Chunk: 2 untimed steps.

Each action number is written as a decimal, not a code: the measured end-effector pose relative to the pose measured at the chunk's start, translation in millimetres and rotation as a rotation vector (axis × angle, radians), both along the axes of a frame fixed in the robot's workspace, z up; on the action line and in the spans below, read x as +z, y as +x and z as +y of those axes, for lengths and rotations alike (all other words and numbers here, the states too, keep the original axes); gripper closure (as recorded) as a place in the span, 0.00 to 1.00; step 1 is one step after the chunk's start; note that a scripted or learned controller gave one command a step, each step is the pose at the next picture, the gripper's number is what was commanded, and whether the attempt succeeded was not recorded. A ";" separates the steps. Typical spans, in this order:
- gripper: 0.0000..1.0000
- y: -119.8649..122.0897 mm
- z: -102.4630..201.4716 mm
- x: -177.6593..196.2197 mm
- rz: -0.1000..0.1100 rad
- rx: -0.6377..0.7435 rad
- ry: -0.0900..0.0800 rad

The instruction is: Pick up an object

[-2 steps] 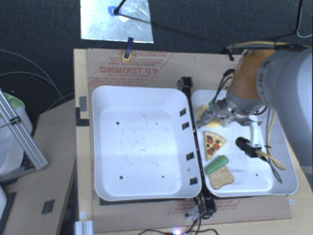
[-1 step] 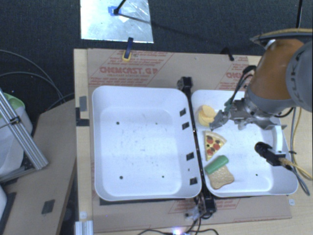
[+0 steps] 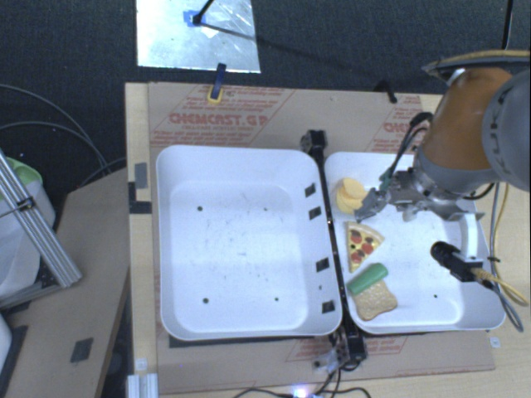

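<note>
The hand [image 3: 371, 205] hovers in the right bin [image 3: 431, 309] beside a yellow piece [image 3: 350, 193]. Its grip state is unclear (fingers too dark to judge). A pizza slice [image 3: 362, 245] lies just below.

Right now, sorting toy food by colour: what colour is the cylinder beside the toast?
Green, in the camera view.

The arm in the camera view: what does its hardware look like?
The arm has a broad orange band next to rounded grey casing. Dark cables run down its side. The gripper is grey metal, and a black cylindrical part juts out below the wrist.
</note>
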State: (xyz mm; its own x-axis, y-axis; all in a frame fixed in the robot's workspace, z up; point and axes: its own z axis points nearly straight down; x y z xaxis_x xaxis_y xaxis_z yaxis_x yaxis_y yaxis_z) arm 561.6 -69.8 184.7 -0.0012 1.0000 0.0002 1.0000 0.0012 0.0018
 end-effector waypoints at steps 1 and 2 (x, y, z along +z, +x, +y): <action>0.00 0.0 0.0 0.0 0.000 0.000 0.000; 0.00 -43.3 51.4 -0.8 0.004 0.007 0.003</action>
State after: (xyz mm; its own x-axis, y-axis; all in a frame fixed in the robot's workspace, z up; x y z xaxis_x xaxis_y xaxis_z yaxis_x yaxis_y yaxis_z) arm 518.3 -18.5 183.9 -0.0080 1.0000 0.0029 1.0000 0.0080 -0.0025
